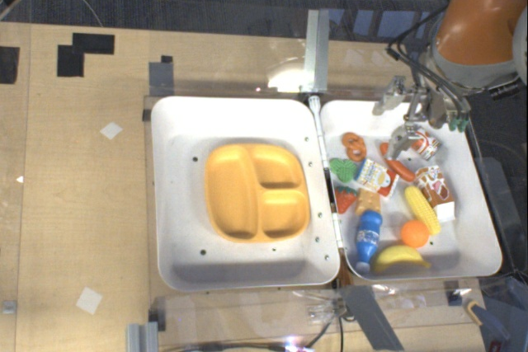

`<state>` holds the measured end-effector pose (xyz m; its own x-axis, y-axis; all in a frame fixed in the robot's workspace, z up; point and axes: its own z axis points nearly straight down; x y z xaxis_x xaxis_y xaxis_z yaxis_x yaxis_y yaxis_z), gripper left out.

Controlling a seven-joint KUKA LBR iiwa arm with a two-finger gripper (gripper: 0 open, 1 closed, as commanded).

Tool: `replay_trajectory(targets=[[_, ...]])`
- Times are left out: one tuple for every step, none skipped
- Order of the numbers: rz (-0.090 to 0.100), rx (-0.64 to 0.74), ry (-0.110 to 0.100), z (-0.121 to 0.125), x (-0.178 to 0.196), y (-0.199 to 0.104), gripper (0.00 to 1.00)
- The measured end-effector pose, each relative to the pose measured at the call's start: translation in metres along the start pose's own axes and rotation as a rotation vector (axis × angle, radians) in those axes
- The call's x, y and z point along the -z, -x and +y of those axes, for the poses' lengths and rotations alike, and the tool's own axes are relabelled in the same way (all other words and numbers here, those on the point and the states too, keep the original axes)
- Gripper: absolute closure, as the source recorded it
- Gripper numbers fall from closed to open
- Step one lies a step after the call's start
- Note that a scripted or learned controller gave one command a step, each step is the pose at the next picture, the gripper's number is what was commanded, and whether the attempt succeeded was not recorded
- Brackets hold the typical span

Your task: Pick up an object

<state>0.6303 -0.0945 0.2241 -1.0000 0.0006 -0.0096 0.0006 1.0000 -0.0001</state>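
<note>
Hovering end effector (406, 138) over right bin (487, 247), above red-and-white packet (424, 146); finger opening impossible to tell. Approaching stage, judging; next needing descent and closure.

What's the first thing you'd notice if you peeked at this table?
The big yellow plastic tray with three compartments jumps out, lying alone in the middle of the left white bin. Next comes the colourful heap of toy food in the right white bin, with a yellow banana, an orange ball and a blue bottle near its front. The robot's pincer hangs over that bin's back part.
</note>
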Motion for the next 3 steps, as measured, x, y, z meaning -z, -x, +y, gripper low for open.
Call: replay_trajectory(targets=[[0.001,0.209,0.001,0.007,-0.004,-0.021,0.0],[-0.011,0.034,-0.001,-0.016,-0.117,0.024,0.0],[-0.009,0.034,-0.001,-0.016,-0.118,0.023,0.0]])
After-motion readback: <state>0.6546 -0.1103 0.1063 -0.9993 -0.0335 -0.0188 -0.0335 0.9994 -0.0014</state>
